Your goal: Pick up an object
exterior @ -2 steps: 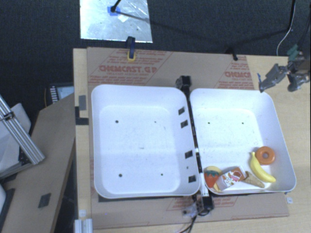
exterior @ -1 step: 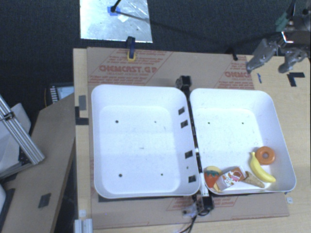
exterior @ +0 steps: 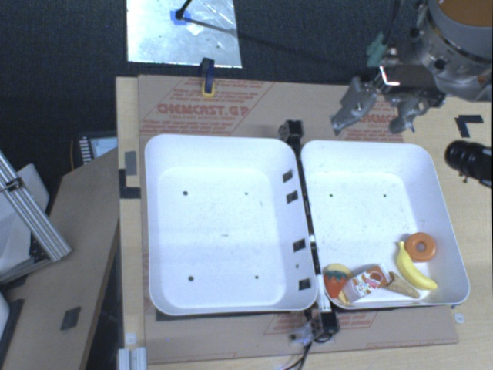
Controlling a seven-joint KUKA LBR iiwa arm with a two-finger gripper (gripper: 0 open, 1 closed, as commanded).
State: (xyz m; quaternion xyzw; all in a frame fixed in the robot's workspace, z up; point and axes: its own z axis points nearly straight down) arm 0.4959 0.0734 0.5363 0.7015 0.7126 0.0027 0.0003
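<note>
My gripper (exterior: 376, 119) hangs above the far edge of the right bin (exterior: 362, 160), its two grey fingers spread apart with nothing between them. Along the right bin's near edge lie a yellow banana (exterior: 414, 269), an orange ring-shaped toy (exterior: 420, 246), a red-and-white packet (exterior: 363, 283), an orange-red round fruit (exterior: 336, 278) and a brown cone-like piece (exterior: 402, 287). All of these sit well below the gripper in the view, apart from it.
The left bin (exterior: 169, 230) lies beside the right one, joined by a black-clipped seam (exterior: 303, 206). A shiny metal sheet (exterior: 183, 20) lies at the back, and a yellow-blue clamp (exterior: 208, 78) stands on the bench's far edge.
</note>
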